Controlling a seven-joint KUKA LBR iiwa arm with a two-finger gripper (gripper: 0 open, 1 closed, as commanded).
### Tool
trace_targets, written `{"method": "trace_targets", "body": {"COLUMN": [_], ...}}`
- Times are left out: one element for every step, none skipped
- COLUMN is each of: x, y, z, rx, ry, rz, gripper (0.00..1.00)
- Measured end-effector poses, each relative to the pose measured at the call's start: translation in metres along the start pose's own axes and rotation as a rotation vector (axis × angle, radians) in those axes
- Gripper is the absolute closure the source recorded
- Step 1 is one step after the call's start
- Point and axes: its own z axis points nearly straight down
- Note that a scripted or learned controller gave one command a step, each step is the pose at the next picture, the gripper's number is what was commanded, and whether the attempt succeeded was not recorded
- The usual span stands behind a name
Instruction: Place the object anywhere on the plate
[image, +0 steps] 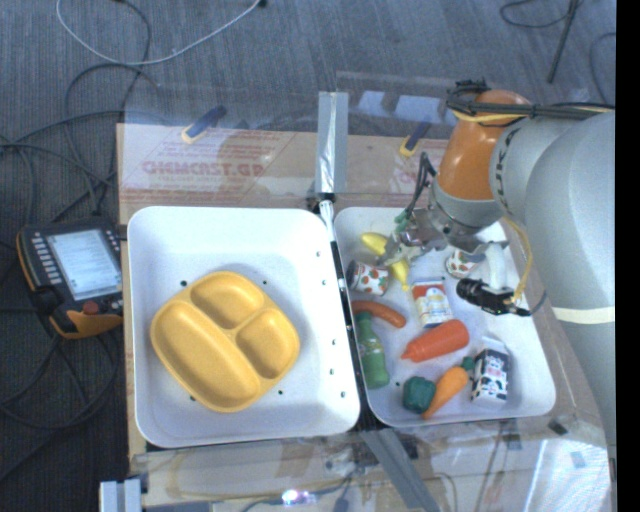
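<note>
**Plate waits far to the claw's left, toys crowd right under it**

The plate (226, 340), yellow and split into three wells, lies flat in the left bin (160, 235), well to the left of the claw and a little nearer the camera. Its long axis runs on a slant, from the upper left down toward the lower right. Nothing sits on it yet.

Crossing the divider, the claw (412, 240) hangs low over the far end of the right bin (535, 395), among the toy food. From where I stand I cannot tell whether it is spread or pinched, nor whether anything is caught in it. A small yellow piece (375, 242) lies just to its left, looking almost in contact. A little can (368, 278) sits just below and to the left. A red carrot (436, 341) and an orange carrot (449, 388) lie farther toward the camera, both pointing up to the right.

My guess is the pick is still in hand, and the carry must then run leftward over the bin walls.
</note>
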Motion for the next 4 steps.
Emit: {"method": "trace_targets", "body": {"x": [0.089, 0.187, 0.241, 0.246], "y": [-0.024, -0.097, -0.109, -0.101], "z": [-0.092, -0.125, -0.154, -0.085], "rx": [0.001, 0.002, -0.001, 0.003], "ry": [-0.001, -0.001, -0.002, -0.001], "rz": [0.115, 0.033, -0.261, -0.495], "gripper": [1.00, 1.00, 1.00, 1.00]}}
